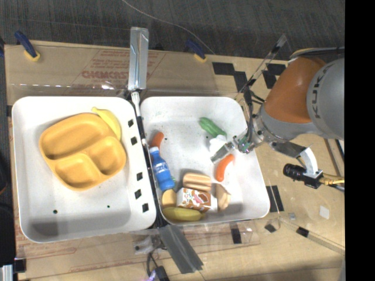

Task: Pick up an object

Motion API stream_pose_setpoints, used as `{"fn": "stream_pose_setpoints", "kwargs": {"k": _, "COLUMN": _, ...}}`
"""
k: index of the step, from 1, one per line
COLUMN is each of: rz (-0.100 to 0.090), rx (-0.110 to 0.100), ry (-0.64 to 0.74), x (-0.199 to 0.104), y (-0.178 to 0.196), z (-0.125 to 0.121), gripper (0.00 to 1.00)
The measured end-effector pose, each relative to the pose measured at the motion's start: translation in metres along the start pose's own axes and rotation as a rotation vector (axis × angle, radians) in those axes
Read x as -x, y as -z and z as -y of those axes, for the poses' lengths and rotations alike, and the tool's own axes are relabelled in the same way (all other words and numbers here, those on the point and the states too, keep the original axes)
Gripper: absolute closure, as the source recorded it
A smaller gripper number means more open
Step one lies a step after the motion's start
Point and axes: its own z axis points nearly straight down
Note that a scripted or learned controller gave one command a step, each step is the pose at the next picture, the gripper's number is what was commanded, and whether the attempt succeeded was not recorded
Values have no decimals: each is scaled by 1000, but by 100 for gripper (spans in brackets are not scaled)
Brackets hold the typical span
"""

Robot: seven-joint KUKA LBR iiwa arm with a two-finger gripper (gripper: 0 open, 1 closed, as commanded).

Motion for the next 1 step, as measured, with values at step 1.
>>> {"fn": "stream_pose_setpoints", "kwargs": {"k": 1, "rz": -7, "rx": -4, "ry": -516, "x": -8, "y": -71, "z": 14, "gripper": 0}}
